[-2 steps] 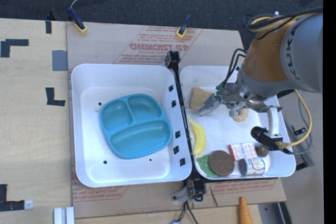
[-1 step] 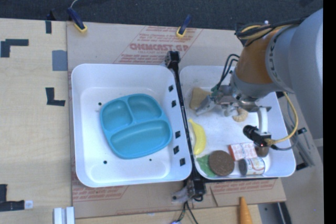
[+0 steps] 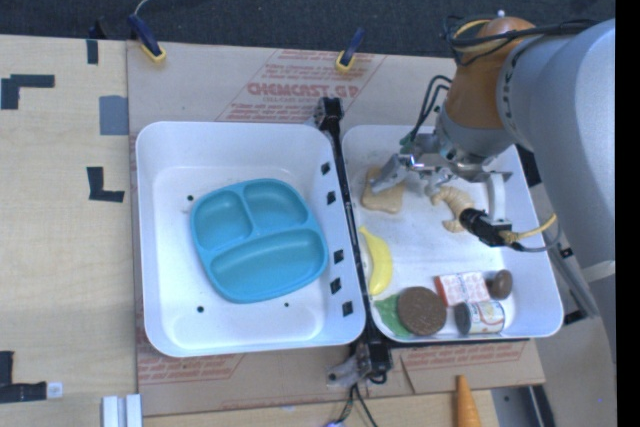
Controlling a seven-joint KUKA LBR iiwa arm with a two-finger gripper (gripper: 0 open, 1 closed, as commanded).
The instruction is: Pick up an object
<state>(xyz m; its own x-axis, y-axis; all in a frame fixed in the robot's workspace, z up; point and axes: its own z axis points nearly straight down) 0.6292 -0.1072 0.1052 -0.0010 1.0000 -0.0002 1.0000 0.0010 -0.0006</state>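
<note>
An orange carrot-shaped toy [image 3: 465, 407] lies at the table's front edge. In the right white bin [image 3: 545, 310], the pincer [image 3: 425, 170] hangs just above tan bread-like pieces [image 3: 384, 192]; its grip cannot be told. Nothing looks lifted yet.

One camera above the bench [image 3: 70, 245], looking down slantwise on both bins [image 3: 160, 245]

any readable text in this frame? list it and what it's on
"CHEMCAST" in red, printed on the brown cardboard sheet under the bins; further red print beside and below it is too blurred to read.
Small packet in the right bin: red and white label, print too small to read.
</note>
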